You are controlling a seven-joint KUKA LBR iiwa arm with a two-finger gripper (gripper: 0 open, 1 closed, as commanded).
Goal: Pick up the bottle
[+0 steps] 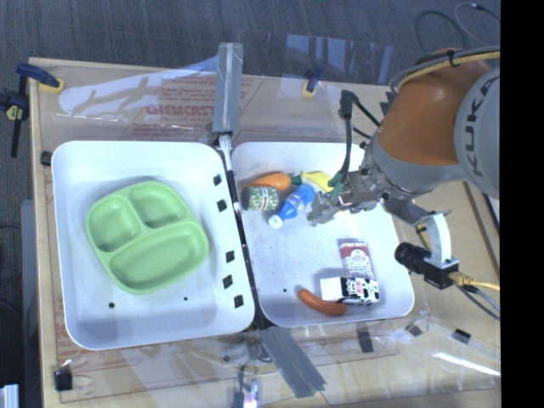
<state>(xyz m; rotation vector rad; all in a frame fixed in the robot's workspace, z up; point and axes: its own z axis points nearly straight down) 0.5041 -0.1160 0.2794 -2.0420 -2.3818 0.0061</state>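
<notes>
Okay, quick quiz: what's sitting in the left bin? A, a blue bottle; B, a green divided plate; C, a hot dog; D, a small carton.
B: the green divided plate lies in the left bin; the blue bottle, hot dog and carton are in the right bin.

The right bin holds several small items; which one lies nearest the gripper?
The blue bottle, lying just left of the gripper; the carton and sausage lie farther.
</notes>
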